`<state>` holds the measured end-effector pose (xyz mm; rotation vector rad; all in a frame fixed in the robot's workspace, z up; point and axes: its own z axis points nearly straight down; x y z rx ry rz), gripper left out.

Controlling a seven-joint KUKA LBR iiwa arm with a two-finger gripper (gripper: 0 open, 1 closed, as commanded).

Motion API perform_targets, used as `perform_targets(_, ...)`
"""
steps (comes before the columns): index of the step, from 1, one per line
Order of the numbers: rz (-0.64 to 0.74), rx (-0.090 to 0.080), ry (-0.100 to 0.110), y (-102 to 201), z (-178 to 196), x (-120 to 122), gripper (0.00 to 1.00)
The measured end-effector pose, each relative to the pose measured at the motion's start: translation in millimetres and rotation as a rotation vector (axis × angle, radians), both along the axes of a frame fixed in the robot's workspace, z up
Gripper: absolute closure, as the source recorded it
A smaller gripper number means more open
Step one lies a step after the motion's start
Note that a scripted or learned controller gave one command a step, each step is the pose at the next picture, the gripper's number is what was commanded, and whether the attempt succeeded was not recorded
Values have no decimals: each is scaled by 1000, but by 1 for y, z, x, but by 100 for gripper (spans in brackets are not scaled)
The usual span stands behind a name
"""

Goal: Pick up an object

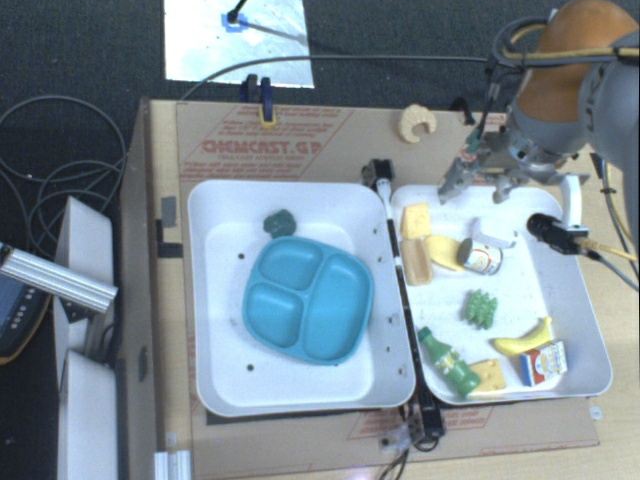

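Two bins (225, 388); left holds plate (305, 300).

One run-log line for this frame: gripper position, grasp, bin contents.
gripper: above right bin far edge, open, nothing held | right bin: banana, green bottle, can | left bin: blue plate

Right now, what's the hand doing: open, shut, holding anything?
Hand: open, fingers spread, nothing between them, above the far edge of the right bin.
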<state>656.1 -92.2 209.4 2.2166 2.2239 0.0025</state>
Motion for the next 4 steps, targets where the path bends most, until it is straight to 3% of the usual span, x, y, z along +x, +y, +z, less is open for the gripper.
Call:
perform_targets(2, -3, 0, 2, -43, -125, -102, 0)
perform_targets(3, -2, 1, 2, -21, -125, -129, 0)
perform_targets(4, -2, 0, -1, -21, -115, -128, 100)
